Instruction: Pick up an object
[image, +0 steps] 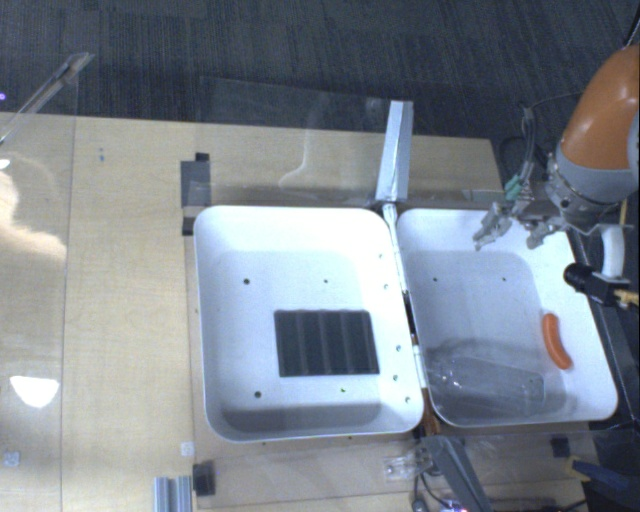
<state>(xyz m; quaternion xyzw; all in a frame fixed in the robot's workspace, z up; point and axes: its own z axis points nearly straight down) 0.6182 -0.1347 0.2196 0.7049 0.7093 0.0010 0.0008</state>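
Dark carpet runs along the top, and below it a pale wood desk (110, 300) carries two shallow white bins side by side. Left bin (230, 250) has a dark ribbed rectangular pad (326, 343) lying flat near its middle. Right bin (450, 250) is where the action is: a small orange sausage-shaped object (556, 342) sits near its right wall, and a clear plastic bottle (487, 380) lies on its side along the near edge, pretty hard to make out against the white.

The pincer (510, 228) hangs over the far right corner of the right bin, with nothing between its fingers. Looks released to me, the two tips standing apart.

The key bit: the orange object lies toward the near side and a little to the right of the pincer, well apart from it. Its long axis runs roughly far-to-near, slightly tilted. So I'd guess the pincer needs to travel toward the near edge and drop, closing across the short width.

The arm (600, 130) comes in from the right, orange band up top, wrist angled down into the bin corner.
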